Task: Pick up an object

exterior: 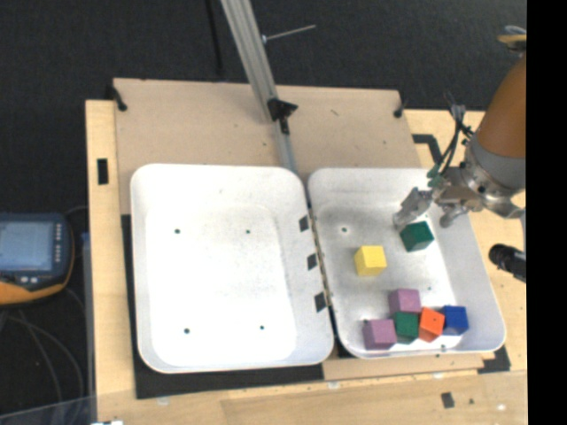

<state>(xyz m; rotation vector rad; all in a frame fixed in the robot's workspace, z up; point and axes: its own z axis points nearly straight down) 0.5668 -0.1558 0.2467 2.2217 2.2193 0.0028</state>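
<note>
Reaching into the right bin (469, 264), your gripper (427, 215) hovers beside the green cube (416, 235). Fingers spread wide, holding nothing. Grasp and lift remain.

Even, fairly bright light falls from overhead, and the two shallow white plastic bins (221, 264) come out nearly washed-out, with grey speckling. Short soft shadows sit under the small coloured cubes (412, 315). The dark floor (89, 34) swallows detail. The whole picture is slightly soft and grainy

A handheld screen device (31, 255) lies left of the bench (102, 237)
</note>
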